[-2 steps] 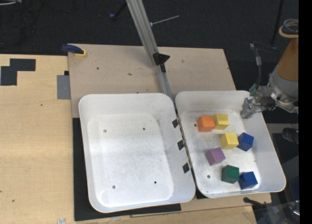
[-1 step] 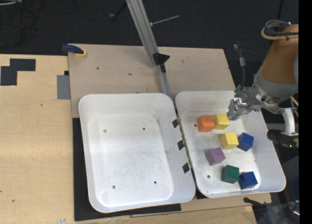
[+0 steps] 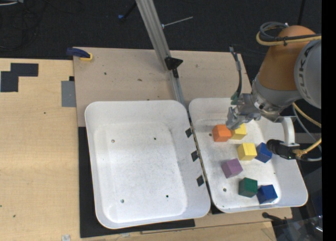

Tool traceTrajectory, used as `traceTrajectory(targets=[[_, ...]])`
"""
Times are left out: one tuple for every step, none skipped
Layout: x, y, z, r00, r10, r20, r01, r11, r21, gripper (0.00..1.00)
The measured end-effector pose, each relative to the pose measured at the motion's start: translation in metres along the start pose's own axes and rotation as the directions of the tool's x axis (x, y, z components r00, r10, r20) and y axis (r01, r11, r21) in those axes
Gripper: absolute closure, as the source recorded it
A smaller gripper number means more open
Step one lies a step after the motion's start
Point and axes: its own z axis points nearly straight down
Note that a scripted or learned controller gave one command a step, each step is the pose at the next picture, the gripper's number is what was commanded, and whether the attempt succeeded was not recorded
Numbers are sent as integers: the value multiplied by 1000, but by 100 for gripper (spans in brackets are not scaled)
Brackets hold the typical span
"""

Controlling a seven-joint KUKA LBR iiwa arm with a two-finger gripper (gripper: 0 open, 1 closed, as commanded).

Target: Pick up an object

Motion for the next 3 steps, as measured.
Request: traceTrajectory(targets=[[59, 4, -13, 1000, -1, 3, 1, 1000, -3, 100], [109, 12, -27, 1000, 0, 1, 0, 1000, -3, 100], [155, 15, -35, 1000, 0, 2, 0, 1000, -2, 100]])
